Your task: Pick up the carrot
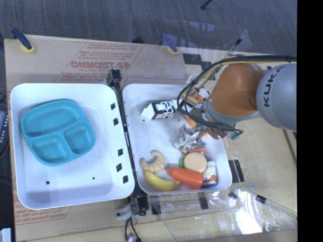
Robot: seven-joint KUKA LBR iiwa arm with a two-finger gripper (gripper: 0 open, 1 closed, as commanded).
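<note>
Looking down at a slant on a counter (pixel 282 150) that's tan and wood-coloured, with a sheet of brown cardboard (pixel 91 59) printed in red lettering lying under the two bins. Past the far edge of the counter is dark grey carpeted floor (pixel 101 9). A yellow-and-blue clamp (pixel 22 40) sits at the far left corner, and some clear plastic film (pixel 237 210) is crumpled at the near edge.

The left bin (pixel 30 195) holds a blue divided plate (pixel 57 131) and that's about it. The right bin (pixel 136 110) is the busy one. The carrot (pixel 186 176) lies on its side near the front of that bin, orange with a reddish tinge, fat at the right end and tapering to the left. It's touching a yellow banana (pixel 160 181) on its left, and a round tan bun-like toy (pixel 195 162) sits just behind it. A croissant-shaped piece (pixel 154 161) is just behind the banana, and a small black-and-white carton (pixel 162 110) lies toward the back of the bin.

The arm (pixel 262 97) comes in from the right, and the gripper (pixel 194 137) hangs over the middle right of the bin, behind the carrot and not touching it. Honestly can't tell how the fingers stand, it's a metallic blur down there.
</note>
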